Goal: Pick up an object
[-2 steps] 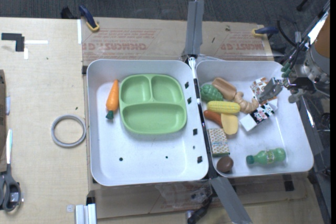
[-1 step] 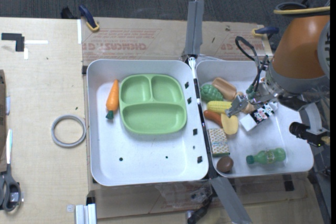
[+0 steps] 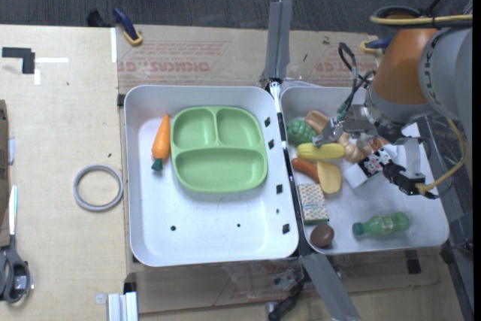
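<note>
The gripper point(image 3: 336, 130) is hovering low over the heaped toy food in the right bin point(image 3: 421, 225), near its far-left corner, just above the yellow corn point(image 3: 321, 152). How it is set, I cannot tell. It should be dropping squarely onto the corn, since broccoli point(image 3: 301, 131), a carrot piece point(image 3: 305, 168) and a box point(image 3: 312, 201) are crowding close.

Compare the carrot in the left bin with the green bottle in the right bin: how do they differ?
The carrot is orange with a green tip; the green bottle is translucent green. The carrot lies almost along the bin's depth, right against the green divided plate; the bottle lies crosswise near the right bin's front edge, apart from the other toys. The carrot tapers to one end; the bottle is rounder and stubbier. Both lie flat on a bin floor, away from the arm.
</note>
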`<state>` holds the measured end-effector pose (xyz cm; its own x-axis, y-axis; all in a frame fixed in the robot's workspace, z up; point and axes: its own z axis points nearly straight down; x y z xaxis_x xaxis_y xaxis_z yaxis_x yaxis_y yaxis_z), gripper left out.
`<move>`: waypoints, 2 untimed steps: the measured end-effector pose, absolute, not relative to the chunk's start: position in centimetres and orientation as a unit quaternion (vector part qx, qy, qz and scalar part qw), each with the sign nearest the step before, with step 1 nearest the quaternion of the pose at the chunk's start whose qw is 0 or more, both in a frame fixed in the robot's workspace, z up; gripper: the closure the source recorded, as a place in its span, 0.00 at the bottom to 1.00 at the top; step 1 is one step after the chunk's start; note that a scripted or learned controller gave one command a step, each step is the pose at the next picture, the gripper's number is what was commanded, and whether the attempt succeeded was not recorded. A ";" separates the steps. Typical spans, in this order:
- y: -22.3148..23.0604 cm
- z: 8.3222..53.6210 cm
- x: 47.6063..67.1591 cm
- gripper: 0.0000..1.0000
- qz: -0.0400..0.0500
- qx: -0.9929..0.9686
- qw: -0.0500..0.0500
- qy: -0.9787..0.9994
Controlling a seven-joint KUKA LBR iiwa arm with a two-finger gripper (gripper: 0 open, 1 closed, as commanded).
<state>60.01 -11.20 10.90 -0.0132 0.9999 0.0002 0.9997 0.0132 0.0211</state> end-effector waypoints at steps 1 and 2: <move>-13.3 9.4 60.9 0.00 0.001 0.691 0.002 0.723; -13.3 10.2 60.9 1.00 0.000 0.691 0.001 0.723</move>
